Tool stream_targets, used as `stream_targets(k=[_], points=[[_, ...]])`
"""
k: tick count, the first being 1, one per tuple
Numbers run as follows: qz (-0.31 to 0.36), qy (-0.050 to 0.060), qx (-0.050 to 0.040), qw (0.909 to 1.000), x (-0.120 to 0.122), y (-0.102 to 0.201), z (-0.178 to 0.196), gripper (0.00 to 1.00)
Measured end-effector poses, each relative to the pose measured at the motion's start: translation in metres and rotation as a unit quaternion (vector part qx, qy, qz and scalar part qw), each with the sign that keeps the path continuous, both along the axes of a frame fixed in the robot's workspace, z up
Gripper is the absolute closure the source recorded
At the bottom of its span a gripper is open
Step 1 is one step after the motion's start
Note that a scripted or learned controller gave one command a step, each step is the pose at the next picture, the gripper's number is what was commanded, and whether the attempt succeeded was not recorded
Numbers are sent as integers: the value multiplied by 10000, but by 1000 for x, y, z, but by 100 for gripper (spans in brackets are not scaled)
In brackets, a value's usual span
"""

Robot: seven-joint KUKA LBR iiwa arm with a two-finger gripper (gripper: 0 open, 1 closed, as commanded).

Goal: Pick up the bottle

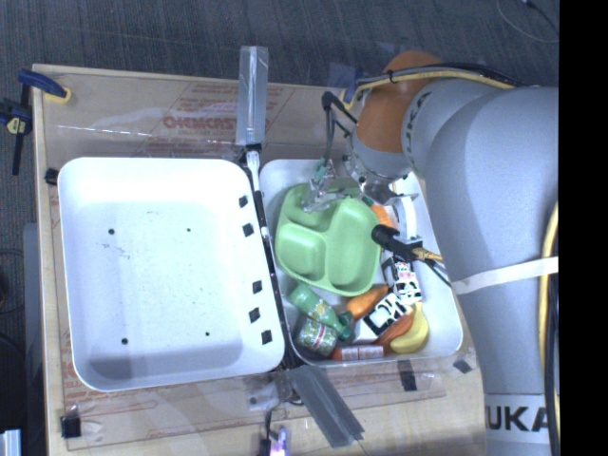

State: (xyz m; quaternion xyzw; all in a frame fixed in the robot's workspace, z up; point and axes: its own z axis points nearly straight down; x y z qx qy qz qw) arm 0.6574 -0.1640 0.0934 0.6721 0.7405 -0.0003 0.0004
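The bottle [319, 317] is small, green and clear with a crumpled label. It lies on its side in the front left part of the right bin [439, 293], just below a green divided plate [328, 240]. My gripper [325, 186] hangs over the far end of the right bin, at the plate's upper edge. It is well apart from the bottle, and nothing shows in its grasp.
Beside the bottle lie an orange carrot [366, 302], a black-and-white patterned item [397, 302], a yellow banana-like piece [410, 335] and a red marker [359, 352]. The left bin [152, 274] adjoins across a central divider. The arm covers the right bin's right side.
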Motion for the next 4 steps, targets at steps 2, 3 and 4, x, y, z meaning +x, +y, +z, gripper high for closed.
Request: stream_targets(k=[2, 3, 4], points=[[-590, 5, 2, 9983, 0, 28, -1, 100], [-664, -5, 4, 9978, 1, 17, 0, 100], [-924, 13, 7, 9957, -28, -3, 17, 100]])
